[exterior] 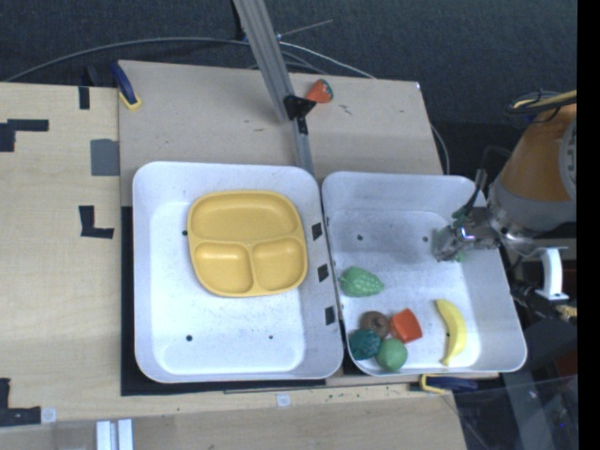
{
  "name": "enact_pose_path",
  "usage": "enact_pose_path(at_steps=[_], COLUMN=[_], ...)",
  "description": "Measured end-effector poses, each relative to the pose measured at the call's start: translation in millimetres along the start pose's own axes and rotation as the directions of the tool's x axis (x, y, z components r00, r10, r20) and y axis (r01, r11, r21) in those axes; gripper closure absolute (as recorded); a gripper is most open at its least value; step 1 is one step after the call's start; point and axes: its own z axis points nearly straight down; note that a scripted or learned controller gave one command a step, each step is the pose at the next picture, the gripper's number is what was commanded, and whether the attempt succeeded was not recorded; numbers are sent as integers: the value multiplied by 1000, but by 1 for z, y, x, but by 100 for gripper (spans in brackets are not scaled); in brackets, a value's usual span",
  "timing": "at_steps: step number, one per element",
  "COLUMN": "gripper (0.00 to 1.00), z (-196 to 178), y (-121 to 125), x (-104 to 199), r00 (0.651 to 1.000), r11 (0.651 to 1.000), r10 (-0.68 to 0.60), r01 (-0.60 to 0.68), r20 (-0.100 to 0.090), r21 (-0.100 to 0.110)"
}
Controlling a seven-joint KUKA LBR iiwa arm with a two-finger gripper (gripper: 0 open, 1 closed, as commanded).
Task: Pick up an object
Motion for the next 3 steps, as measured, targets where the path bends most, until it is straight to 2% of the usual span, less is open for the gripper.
enact_pose_path(at_steps=[1, 2, 3], gripper=[100, 100, 100], z=[-61, -105, -101], y=[5, 3, -2], x=[5, 6, 52], r00=[1000, 1000, 1000], r11=[1000, 1000, 1000], r10=[-1, 0, -3], r01=[1, 0, 3], r20=[1, 0, -2], r21=[-2, -1, 4])
